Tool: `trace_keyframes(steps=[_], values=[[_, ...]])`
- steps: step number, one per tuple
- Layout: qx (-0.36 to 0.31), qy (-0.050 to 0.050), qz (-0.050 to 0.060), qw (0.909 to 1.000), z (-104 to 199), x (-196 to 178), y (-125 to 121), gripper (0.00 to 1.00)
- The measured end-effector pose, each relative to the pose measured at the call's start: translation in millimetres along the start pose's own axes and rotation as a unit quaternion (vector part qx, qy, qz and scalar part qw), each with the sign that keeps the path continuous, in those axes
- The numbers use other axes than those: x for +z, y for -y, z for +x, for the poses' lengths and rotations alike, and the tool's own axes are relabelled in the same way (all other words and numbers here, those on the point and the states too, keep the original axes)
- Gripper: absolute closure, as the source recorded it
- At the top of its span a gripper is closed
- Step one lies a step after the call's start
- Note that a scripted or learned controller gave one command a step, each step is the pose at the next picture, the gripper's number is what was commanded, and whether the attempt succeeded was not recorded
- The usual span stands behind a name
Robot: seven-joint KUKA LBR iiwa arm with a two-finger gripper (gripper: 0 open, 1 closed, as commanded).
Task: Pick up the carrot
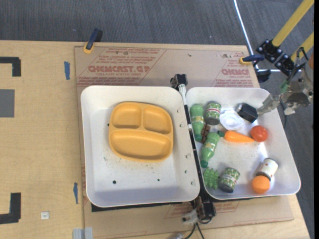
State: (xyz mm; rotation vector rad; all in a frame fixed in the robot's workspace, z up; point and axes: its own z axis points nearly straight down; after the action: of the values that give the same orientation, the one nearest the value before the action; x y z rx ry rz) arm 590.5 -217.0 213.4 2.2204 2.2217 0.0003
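Note:
The carrot (239, 137) is orange and tapered. It lies flat in the middle of the right bin (291, 178), with its thick end toward a red tomato (258, 133). My gripper (254, 109) reaches in from the right edge over the bin's upper right part. Its dark tip hangs just above and to the right of the carrot, beside a crumpled white item (230, 119). Nothing shows in its grasp.
Around the carrot lie two green bottles (198, 114) (209, 148), two cans (213, 112) (229, 178), a green bumpy piece (210, 176), an orange ball (260, 183) and a white bottle (268, 168). The left bin (94, 173) holds a yellow divided plate (141, 131).

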Motion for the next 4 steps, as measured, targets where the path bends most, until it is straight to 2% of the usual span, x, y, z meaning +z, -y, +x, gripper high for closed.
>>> trace_keyframes(steps=[1, 2, 3, 4], values=[[0.048, -0.005, 0.002, 0.9988, 26.0, 128.6, 54.4, 0.0], [0.028, -0.001, -0.001, 0.9996, 90.8, 127.9, 16.5, 0.0], [0.08, 0.0, -0.001, 0.9968, 120.7, 128.0, -17.8, 0.0], [0.079, 0.0, -0.001, 0.9969, 121.2, 117.4, -18.6, 1.0]])
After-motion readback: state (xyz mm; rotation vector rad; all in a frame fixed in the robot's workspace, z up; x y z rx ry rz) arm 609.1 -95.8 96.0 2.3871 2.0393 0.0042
